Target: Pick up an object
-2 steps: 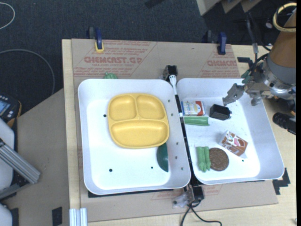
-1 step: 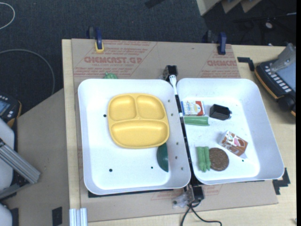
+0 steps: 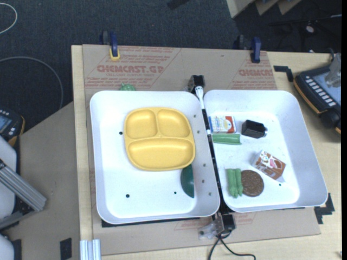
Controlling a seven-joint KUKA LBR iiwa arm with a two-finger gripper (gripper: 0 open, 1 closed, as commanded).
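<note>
Covering most of the bench, a brown board (image 3: 162,64) printed with red lettering bears both bins, and two blue clamps (image 3: 113,44) grip its far edge.

The left bin (image 3: 108,161) and the right bin (image 3: 303,145) sit side by side, their inner rims touching.

The biggest thing in the left bin is a yellow divided plate (image 3: 160,138), lying flat toward the far side with two small sections far and one long section near. A dark green object (image 3: 188,182) lies just beside the plate's near right corner, against the bin's right wall.

The right bin holds the smaller things. A red and white packet (image 3: 269,164) lies tilted on the right side, and a brown round disc (image 3: 252,182) sits just beside it on the near side. A pair of green sticks (image 3: 234,181) touches the disc's left edge. Farther back, a small white box (image 3: 222,124) with red and blue print lies near the left wall, with a green bar (image 3: 225,139) just on its near side. A small black object (image 3: 253,128) rests to the right of the box, apart from it.

Whether the claw is open, closed or gripping anything cannot be told.
</note>
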